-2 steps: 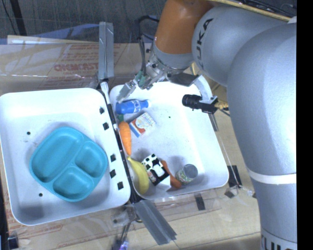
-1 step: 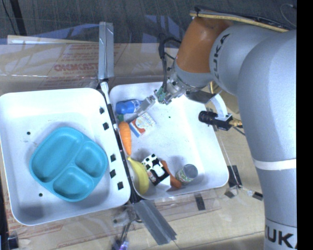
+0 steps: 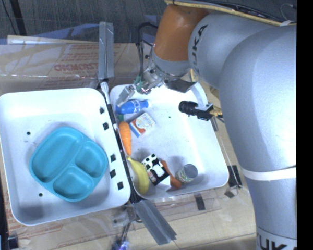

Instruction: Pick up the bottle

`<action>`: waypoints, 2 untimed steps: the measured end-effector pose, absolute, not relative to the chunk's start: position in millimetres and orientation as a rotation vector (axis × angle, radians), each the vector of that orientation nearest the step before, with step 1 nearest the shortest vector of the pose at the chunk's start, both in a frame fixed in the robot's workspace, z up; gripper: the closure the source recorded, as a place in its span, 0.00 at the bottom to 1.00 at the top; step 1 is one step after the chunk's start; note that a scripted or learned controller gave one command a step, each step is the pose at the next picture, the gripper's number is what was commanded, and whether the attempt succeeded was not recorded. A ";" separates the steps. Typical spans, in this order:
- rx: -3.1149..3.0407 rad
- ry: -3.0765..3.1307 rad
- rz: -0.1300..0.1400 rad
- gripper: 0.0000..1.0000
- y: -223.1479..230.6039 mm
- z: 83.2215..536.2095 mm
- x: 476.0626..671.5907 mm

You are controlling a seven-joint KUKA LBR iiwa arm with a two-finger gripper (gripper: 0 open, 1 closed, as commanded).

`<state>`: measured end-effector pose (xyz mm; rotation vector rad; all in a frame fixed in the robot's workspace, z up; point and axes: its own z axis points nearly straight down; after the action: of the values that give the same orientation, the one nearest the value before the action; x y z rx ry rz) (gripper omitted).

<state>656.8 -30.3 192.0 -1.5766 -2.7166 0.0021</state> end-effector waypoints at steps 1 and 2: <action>-1.577 -2.716 0.002 0.00 -30.4 191.9 656.8; -1.501 -2.757 0.003 0.00 -125.5 135.9 656.3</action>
<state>656.3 -125.5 135.9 -1.5005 -2.7574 0.0027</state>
